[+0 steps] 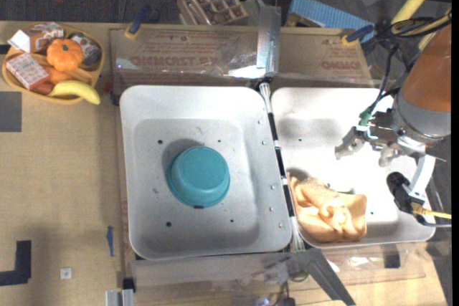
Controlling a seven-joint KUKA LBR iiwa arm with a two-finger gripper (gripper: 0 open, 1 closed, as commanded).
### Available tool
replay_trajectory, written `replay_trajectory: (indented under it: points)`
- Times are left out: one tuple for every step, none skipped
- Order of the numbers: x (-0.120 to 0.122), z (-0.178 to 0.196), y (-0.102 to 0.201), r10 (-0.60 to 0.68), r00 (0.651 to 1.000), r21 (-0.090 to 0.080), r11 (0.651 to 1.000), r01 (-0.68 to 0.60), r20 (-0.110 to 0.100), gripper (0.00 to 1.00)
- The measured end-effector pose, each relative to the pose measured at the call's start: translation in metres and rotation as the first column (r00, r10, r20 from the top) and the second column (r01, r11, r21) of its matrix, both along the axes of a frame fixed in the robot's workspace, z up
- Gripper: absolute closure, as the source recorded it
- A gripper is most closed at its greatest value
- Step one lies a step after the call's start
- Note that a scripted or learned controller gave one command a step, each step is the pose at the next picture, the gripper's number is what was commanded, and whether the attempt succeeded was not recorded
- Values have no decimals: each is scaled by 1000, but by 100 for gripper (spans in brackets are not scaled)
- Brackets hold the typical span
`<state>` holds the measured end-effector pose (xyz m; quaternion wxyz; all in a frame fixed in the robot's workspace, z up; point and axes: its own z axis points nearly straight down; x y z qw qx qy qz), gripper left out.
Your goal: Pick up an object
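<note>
A teal bowl (199, 175) lies upside down in the middle of the left bin (143, 111). A tan, crumpled soft item (331, 211) rests in the near left corner of the right bin (315, 111). My gripper (369, 150) hangs over the right bin's middle, up and to the right of the tan item and apart from it. Its fingers (349, 145) stand spread, open, with nothing between them. The grey arm with its orange band (434, 75) comes in from the right.
A wicker basket (50, 93) of toy food with a banana sits on the bench at the far left. Cardboard panels (186, 50) line the back of both bins. A black cable (401, 190) loops beside the wrist over the right bin's right edge.
</note>
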<state>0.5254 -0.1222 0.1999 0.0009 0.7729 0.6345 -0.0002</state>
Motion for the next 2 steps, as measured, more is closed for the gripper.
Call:
replay_trajectory:
  points:
    - [-13,-34,14,-29,1000,2,1000,29,-4,0]
    - [-43,-111,6,35,999,1,999,-35,9,0]
